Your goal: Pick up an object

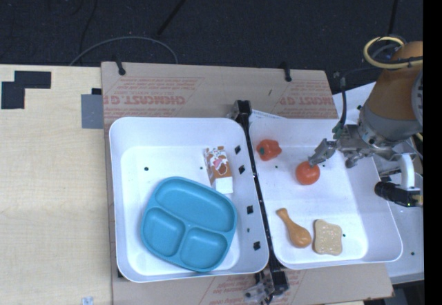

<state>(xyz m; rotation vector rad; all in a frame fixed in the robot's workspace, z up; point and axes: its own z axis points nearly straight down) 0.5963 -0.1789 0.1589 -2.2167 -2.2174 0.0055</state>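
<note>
**Gripper low over the right bin, nothing in its fingers**

You are looking down on two white bins side by side. The arm (395, 93) comes in from your right, grey with its orange band above the wrist, and the gripper (340, 154) hangs over the upper right part of the right bin (373, 228). Its fingers stand apart, with one dark fingertip (323, 154) reaching toward the left, and you can see nothing held between them.

The nearest thing to that fingertip is the red tomato (307, 173), which lies on the bin floor just below and to the left of it (whether the tip touches it you cannot tell from this slant). Further left in the same bin, close to the divider, sits a red pepper (268, 150) with a small green stem. Toward the front of the bin lie a tan chicken drumstick (295, 228) and, just beside it on the right, a slice of toast (327, 237); the two are near each other but apart.

In the left bin (131, 159) a blue sectioned plate (188, 223) takes up the front middle, lying flat with three compartments. Just above its upper right edge rests a small printed packet (219, 167), close to the divider between the bins.

Both bins rest on a brown cardboard sheet (193, 93) laid over the pale wooden bench (48, 186).
</note>
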